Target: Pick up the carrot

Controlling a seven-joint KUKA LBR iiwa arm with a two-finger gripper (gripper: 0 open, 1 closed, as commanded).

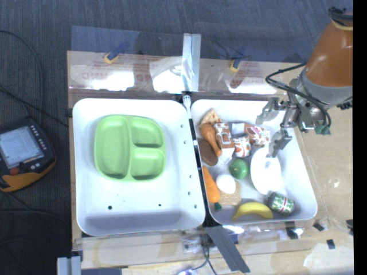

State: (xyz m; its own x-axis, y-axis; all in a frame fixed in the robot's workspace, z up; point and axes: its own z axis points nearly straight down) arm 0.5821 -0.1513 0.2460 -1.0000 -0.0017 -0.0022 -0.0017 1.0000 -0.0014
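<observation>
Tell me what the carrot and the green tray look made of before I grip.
Carrot: probably toy plastic, going by its even orange, smooth surface; could be real. Green tray: likely moulded plastic, with uniform colour, rounded compartment walls and a soft sheen.

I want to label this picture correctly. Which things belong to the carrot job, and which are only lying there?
For the job:
carrot, by the right bin's left wall
claw, above the right bin

Only lying there:
banana
lime
egg
white plate
green tray, in the left bin
</observation>
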